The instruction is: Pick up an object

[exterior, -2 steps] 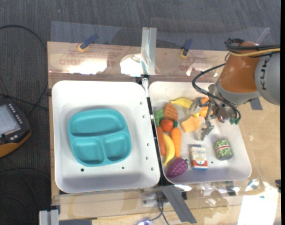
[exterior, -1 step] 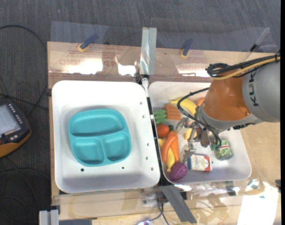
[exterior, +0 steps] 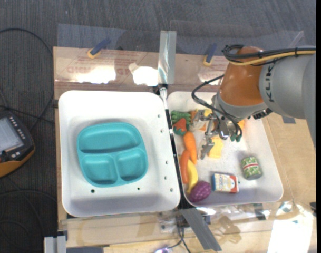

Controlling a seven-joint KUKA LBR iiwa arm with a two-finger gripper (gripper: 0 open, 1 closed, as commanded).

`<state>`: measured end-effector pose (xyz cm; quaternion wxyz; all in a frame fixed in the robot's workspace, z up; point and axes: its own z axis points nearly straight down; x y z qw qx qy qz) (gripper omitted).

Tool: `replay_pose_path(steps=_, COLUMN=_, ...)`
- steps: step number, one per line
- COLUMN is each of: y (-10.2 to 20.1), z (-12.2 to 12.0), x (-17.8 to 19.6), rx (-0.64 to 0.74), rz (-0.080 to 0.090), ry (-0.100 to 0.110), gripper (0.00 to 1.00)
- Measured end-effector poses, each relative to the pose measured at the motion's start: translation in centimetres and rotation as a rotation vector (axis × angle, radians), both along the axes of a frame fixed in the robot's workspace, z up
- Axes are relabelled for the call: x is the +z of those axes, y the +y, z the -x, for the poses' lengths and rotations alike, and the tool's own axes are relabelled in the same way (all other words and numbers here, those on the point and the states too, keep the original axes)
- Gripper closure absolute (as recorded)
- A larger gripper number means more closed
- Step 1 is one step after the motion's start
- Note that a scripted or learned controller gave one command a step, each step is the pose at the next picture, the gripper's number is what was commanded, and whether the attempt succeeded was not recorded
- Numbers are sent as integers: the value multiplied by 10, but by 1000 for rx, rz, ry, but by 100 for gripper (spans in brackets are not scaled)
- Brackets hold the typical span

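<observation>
My gripper (exterior: 213, 141) hangs low over the middle of the right bin (exterior: 271, 157), under the grey arm with its orange band (exterior: 243, 86). Its fingers stand open, one grey finger (exterior: 204, 151) pointing down just left of a yellow block (exterior: 216, 151). Nothing shows held between them. Left of the gripper an orange carrot (exterior: 188, 143) lies along the bin's left wall, with a yellow banana (exterior: 192, 171) below it. A green toy (exterior: 180, 123) lies at the bin's upper left, partly under the wrist.
A purple fruit (exterior: 200, 191), a small carton (exterior: 224, 182) and a green and red can (exterior: 251, 167) lie along the right bin's front. The left bin (exterior: 70, 115) holds a teal divided tray (exterior: 113, 153). A metal divider post (exterior: 167, 57) stands between the bins.
</observation>
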<state>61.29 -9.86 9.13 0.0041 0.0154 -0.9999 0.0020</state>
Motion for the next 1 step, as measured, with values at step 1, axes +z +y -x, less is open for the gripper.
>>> replay_pose_path(steps=1, y=1, z=10, x=0, rx=17, rz=3, ry=-23, gripper=0)
